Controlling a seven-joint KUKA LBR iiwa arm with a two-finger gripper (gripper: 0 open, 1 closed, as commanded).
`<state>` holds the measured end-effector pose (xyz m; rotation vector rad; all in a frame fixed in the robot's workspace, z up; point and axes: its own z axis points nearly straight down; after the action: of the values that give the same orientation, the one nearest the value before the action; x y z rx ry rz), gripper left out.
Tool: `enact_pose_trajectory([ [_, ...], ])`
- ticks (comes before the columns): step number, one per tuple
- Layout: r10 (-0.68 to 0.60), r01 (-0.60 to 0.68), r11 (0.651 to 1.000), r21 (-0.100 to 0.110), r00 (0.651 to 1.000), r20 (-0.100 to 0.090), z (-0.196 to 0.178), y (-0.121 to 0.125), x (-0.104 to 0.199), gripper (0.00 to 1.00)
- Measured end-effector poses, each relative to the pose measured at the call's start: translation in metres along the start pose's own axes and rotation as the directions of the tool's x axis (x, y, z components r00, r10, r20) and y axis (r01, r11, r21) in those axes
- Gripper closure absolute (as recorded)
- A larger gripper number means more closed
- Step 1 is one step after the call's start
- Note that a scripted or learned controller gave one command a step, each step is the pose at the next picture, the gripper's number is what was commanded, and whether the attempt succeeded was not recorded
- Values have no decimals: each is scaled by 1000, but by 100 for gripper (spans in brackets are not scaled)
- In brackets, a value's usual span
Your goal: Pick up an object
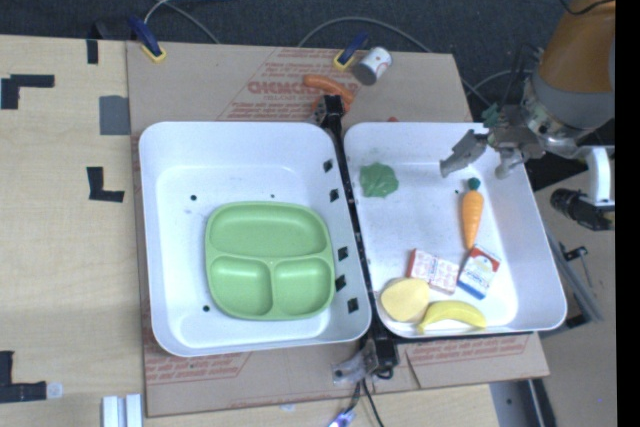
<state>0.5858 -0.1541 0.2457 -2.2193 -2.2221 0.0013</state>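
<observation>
Where the view comes nearest, at the front of the right bin [530, 245], a banana [452, 316] is being seen lying against a pale yellow round piece [402, 299], with two small cartons, one pink-and-white [432, 268] and one red-and-blue [478, 274], crowded just behind them. Farther in, a carrot [471, 217] is being shown lengthwise, green cap toward the back, and a green leafy piece [378, 180] is lying alone near the bin's left wall. The left bin [165, 215] is being occupied by a green divided plate [269, 258].

Beyond the carrot, the claw [487, 155] is being held over the back of the right bin, its two fingers spread apart with nothing between them. The carrot is judged the likeliest target, its cap lying just below the right finger; no object is yet being touched.

Several failures are to be feared. If the claw is lowered where it hangs, only the carrot's cap may be caught, and the tapered body could be tipped or squeezed out sideways. The smooth, rounded surface may be allowed to slip as the fingers are closed. A descent made too near the bin's rim could be blocked by the wall. On the counter [60, 165] behind, clamps and cables are lying well apart from the work.
</observation>
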Motion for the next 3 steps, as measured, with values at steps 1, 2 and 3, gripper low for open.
enact_pose_trajectory([
  [1, 1, -1, 1000, 1, 1000, 1, 50, -8, -48, 0],
  [2, 0, 0, 1000, -6, 1000, 2, 158, 11, -70, 0],
  [3, 0, 0, 1000, -8, 1000, 6, 148, 12, -71, 100],
])
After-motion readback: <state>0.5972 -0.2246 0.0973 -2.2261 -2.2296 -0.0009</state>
